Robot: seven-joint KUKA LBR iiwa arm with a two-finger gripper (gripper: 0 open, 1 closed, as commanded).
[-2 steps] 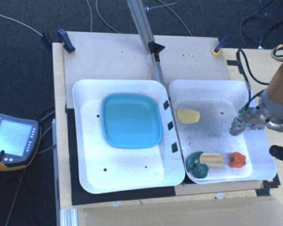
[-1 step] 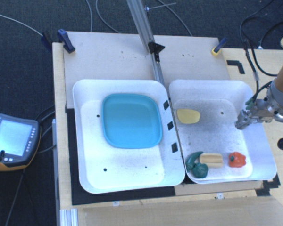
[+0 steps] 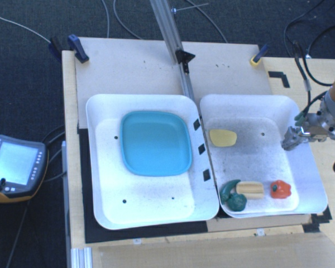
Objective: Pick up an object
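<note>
The right bin holds a flat yellow piece near its left wall. Along its front edge lie a green pepper-like toy, a tan block touching it, and a small red toy. My gripper hangs over the right side of this bin, coming in from the right edge. It is above and slightly right of the red toy, with nothing visibly in it.
The left bin carries a blue square plate. A metal rail slants down to the gap between the bins. A teach pendant lies on the floor to the left, and cables cross the dark floor at the back.
</note>
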